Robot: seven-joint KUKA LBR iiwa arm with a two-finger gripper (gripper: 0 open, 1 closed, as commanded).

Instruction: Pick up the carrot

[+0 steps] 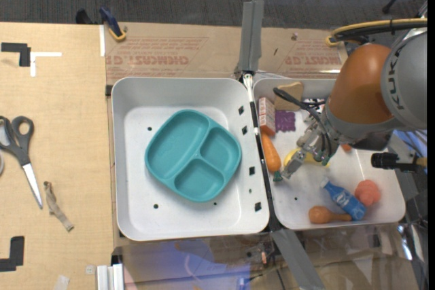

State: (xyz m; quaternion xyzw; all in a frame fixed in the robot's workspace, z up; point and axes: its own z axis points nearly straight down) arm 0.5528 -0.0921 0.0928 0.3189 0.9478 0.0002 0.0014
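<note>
Camera view: nearest the bottom edge of the right bin (380, 219), an orange-brown fruit (321, 214) lies at about 6 o'clock in the bin, touching a blue bottle (344, 197) just to its 2 o'clock, and a reddish ball (368, 191) sits just beside the bottle's far end.

The carrot (270, 154) lies at 9 o'clock in the same bin, hard against the left wall. It is short, smooth and bright orange, its long axis running from 12 to 6 o'clock with a slight lean, the wider end nearer the camera.

The pincer (289, 168) hangs just beside the carrot, at the carrot's 4 o'clock, tips near its lower end. The fingers are slightly parted and nothing sits between them; whether they touch the carrot I cannot tell. A yellow thing (304, 157) lies under the wrist, partly hidden.

Further back, a small box (266, 117) stands at the carrot's 12 o'clock, a purple thing (285, 121) beside it, and a tan block (290, 89) at the far wall.

In the left bin (129, 214) a teal divided plate (194, 155) rests near the centre.

On the worktop (54, 146), scissors (20, 153) lie at 9 o'clock.
</note>
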